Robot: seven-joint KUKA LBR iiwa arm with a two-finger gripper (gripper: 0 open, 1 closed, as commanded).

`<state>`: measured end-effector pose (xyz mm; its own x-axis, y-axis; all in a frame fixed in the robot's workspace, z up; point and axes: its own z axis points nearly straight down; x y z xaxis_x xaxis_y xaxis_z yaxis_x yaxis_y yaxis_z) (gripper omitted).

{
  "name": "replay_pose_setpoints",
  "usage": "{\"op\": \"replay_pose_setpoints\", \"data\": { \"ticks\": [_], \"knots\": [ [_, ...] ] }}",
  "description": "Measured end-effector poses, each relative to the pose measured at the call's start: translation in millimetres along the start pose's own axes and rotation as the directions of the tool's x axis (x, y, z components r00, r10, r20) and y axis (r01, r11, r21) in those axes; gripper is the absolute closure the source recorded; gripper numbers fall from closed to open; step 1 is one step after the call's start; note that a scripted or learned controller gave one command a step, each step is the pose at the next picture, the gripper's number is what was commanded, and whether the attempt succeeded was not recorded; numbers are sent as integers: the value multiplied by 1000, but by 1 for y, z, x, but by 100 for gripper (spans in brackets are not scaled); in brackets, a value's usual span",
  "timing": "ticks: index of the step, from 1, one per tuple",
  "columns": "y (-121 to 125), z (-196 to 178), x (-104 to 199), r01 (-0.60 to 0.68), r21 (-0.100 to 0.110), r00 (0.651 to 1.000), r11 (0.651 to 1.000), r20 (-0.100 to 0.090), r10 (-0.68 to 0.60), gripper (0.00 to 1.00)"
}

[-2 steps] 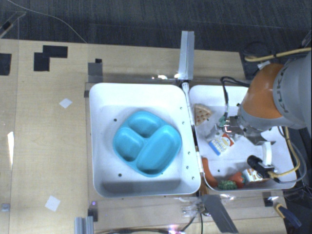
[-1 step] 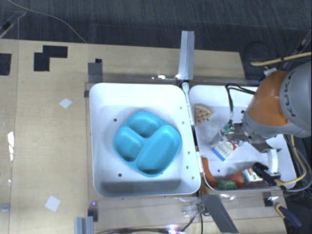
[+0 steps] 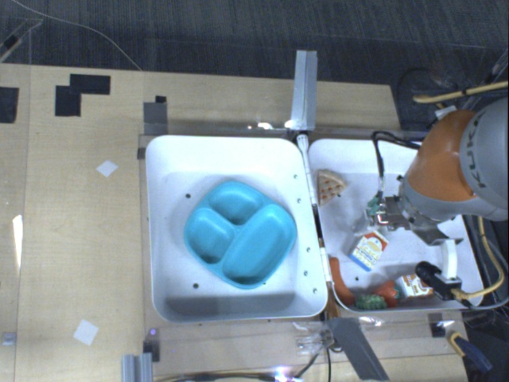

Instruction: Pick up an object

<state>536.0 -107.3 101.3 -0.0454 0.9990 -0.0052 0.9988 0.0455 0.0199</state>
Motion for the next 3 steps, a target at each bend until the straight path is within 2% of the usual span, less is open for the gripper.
{"op": "replay_pose_setpoints", "data": {
  "ticks": [1,2,3],
  "knots": [
    [2,-11,0,1,-4,1000,1000,0,-1,100],
    [31,-87,15,-53,15,999,998,-3,53,100],
    [31,-87,15,-52,16,999,999,-3,52,0]
  ]
}}
